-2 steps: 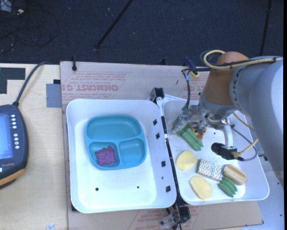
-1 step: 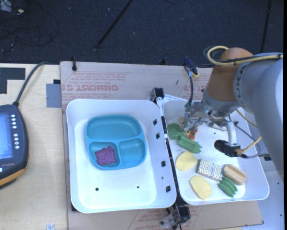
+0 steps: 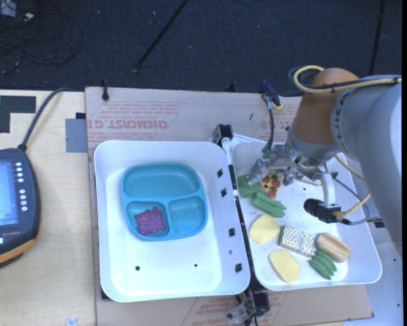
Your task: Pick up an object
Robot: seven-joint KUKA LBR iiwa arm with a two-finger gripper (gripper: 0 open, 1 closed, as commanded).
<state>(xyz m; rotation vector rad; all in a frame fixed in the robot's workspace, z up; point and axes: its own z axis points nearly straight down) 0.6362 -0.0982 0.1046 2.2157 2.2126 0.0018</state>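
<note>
Hovering low in the right bin (image 3: 370, 269), toward its 10 o'clock corner: the gripper (image 3: 274, 176), reaching in from 3 o'clock. Cannot tell how wide open, nor whether holding anything; too crowded and blurred there to read. Directly beneath, a small red-and-yellow piece (image 3: 273, 183), probably the object to pick. Just beside it at 6 o'clock, the green pods (image 3: 266, 202), touching or nearly so.

To do this grasp well:

1. Centre over the red-and-yellow piece alone, biased away from the pods, so as not to pinch both.
2. Come down straight rather than at a slant, with the bin wall close at 9 o'clock.
3. Close only once low enough to straddle the piece, not merely graze its top.
4. Lift slowly and look for a real hold before counting the pick as done.

Failing that, consider roomier targets in the same bin:

- the yellow lump (image 3: 264, 228) at 7 o'clock
- the second yellow lump (image 3: 285, 265) at 6 o'clock
- the bread roll (image 3: 332, 247) at 5 o'clock, with a chequered block (image 3: 297, 240) between it and the first lump

Leave the left bin (image 3: 109, 250) alone: a blue divided plate (image 3: 164, 180) there, with a purple lump (image 3: 149, 221) in its 7 o'clock compartment, well apart from the gripper.
</note>
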